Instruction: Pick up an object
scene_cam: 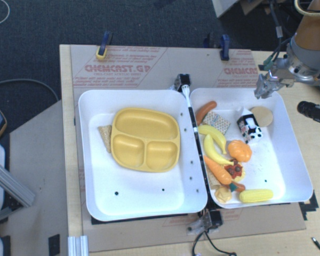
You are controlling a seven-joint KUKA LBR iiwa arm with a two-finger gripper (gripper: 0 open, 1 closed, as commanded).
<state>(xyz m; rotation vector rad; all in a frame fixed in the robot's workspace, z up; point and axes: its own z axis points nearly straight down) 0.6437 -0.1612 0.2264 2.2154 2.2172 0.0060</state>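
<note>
The arm's jaws hang over the upper right corner of the right bin (293, 159), above its rim; whether they are parted or closed cannot be told. Just below and left of the jaws lies a tan round disc (262, 116), with a black-and-white toy cow (249, 127) touching its left side. Further below the jaws sit an orange (240, 150), a banana (213, 142), a carrot (218, 170) and a corn cob (256, 196). A sausage (206, 111) lies left of the jaws. Far to the left, the left bin (96, 196) holds a yellow divided plate (145, 140). Both bins rest on the tabletop (74, 116).
</note>
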